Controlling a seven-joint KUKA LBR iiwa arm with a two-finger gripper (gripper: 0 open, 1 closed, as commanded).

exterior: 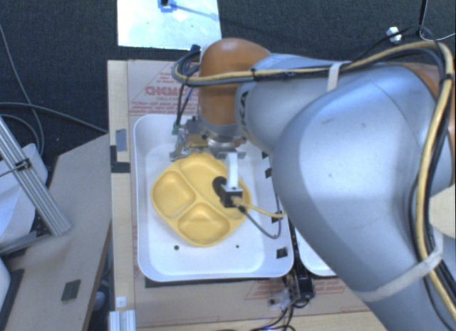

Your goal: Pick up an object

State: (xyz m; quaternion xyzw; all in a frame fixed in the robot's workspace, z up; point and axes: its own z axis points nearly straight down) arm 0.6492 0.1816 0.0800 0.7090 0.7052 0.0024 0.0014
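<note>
The counter at the left is bare tan board. On it sits the left bin, and in that bin lies the only loose thing I can make out: a yellow plate with three wells. It lies flat on the bin floor near the middle, and its far edge reaches under the robot's wrist.

The hand is low over that far edge of the plate, near the bin's back wall. The wrist covers it from above, so I cannot tell whether it is spread or pressed together, or whether it has the rim at all. Nothing shows the plate lifted off the floor.

To the right, the grey arm fills the view and hides most of the right bin, of which a white corner shows.

The risks, as I judge them:
- The plate is broad, shallow and smooth, so a pinch on its thin rim could slip as it rises.
- If it is held at one edge, the plate would hang tilted and could twist free.
- If the hand comes down on the plate rather than astride the rim, it would press or push the plate toward the front wall.
- The back wall is near enough to foul the hand.
</note>
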